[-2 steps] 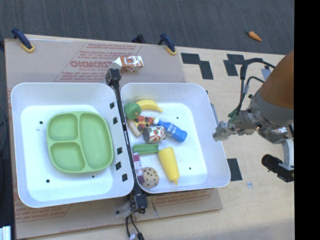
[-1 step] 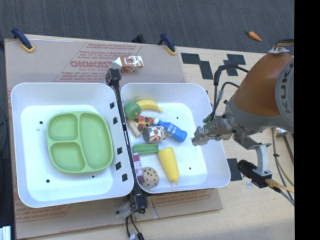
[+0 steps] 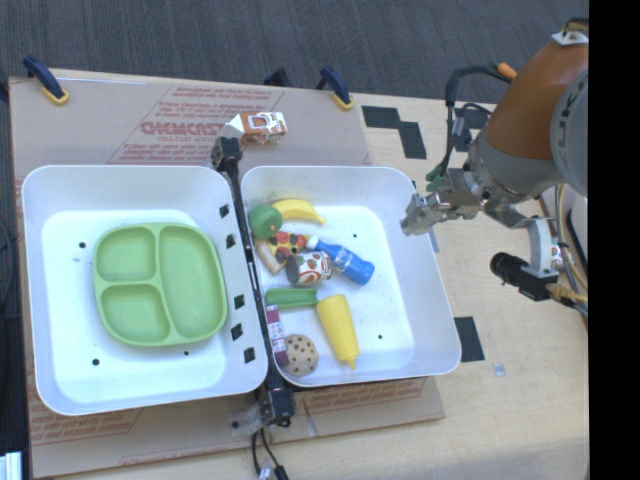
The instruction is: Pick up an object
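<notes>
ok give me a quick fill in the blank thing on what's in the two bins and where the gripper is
1. The green divided tray lies in the ____ bin of the camera view.
2. The tray has ____ compartments.
3. The banana is colored ____.
4. The gripper hovers over the ____ rim of the right bin, apart from the toys.

Missing words: left; three; yellow; right

arm from right, gripper [image 3: 420,215] low — empty
</notes>
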